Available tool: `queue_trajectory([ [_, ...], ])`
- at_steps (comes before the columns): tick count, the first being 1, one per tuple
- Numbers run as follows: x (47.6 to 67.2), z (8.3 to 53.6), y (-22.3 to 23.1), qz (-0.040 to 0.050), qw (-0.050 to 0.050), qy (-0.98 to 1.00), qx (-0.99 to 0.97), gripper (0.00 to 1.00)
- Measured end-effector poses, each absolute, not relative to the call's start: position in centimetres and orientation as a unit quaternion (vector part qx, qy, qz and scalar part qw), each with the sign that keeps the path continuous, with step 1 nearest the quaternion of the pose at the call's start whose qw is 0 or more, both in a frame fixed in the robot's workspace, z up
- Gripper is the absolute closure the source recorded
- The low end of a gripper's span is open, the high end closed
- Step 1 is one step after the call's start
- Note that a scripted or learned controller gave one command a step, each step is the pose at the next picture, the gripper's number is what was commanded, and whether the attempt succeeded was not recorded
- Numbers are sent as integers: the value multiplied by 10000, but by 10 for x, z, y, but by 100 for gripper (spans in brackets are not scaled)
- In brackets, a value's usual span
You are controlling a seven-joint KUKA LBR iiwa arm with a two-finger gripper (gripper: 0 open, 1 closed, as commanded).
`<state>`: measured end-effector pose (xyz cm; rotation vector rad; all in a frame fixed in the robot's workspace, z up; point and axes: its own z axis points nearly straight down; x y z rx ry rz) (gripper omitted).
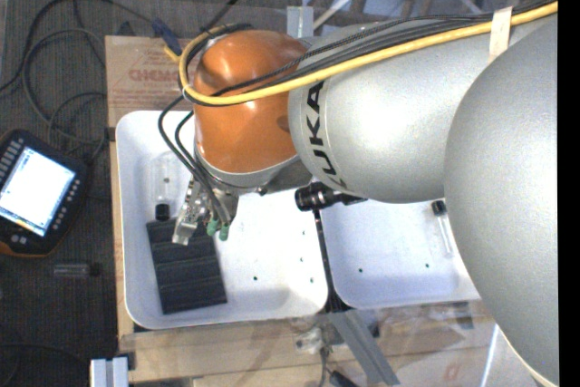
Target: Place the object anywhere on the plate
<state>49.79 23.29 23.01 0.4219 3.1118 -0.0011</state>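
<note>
A dark ridged rectangular plate lies flat in the front left part of the left bin. My gripper hangs under the orange wrist band, right over the plate's far edge. A clear, bottle-like object with a small black cap lies just left of the gripper, beside the plate's far left corner. I cannot make out anything held in the gripper. The arm hides the back and middle of the left bin.
The right bin is mostly covered by the big grey arm link. A handheld pendant with a lit screen rests on the floor to the left. Cables run over the cardboard behind the bins.
</note>
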Motion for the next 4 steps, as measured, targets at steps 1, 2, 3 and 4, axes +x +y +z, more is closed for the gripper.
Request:
queue_trajectory([
  [1, 483, 150, 233, -4, -13, 9994, 355, 100],
  [2, 535, 249, 229, 2, 12, 9953, -964, 100],
  [3, 491, 212, 235, 10, -9, 9963, -855, 100],
  [4, 490, 210, 233, 1, 2, 9843, -1764, 100],
])
